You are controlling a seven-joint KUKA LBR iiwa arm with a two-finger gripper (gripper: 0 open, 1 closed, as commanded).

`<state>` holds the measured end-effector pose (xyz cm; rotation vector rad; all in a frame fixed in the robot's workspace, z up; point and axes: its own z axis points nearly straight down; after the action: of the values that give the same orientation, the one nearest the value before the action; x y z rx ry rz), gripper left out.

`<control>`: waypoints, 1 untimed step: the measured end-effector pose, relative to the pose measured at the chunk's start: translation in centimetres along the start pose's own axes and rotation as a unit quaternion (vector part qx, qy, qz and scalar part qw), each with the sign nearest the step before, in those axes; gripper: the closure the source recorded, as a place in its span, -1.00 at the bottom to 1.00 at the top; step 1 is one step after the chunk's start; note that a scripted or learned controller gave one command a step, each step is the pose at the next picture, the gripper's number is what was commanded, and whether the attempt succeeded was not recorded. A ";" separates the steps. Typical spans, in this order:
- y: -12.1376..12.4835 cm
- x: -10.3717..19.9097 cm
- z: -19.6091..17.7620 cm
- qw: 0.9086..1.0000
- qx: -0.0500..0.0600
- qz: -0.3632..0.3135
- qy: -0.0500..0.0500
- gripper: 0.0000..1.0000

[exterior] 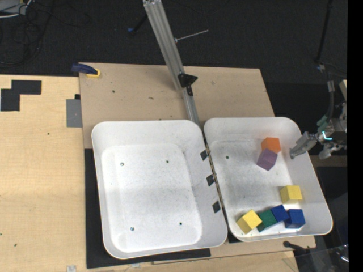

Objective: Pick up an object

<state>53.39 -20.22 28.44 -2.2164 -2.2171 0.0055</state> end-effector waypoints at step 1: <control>0.1 0.0 -0.2 1.000 -0.002 0.000 -0.001 -1.00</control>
<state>53.46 -20.22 28.65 -2.2194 -2.2195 0.0018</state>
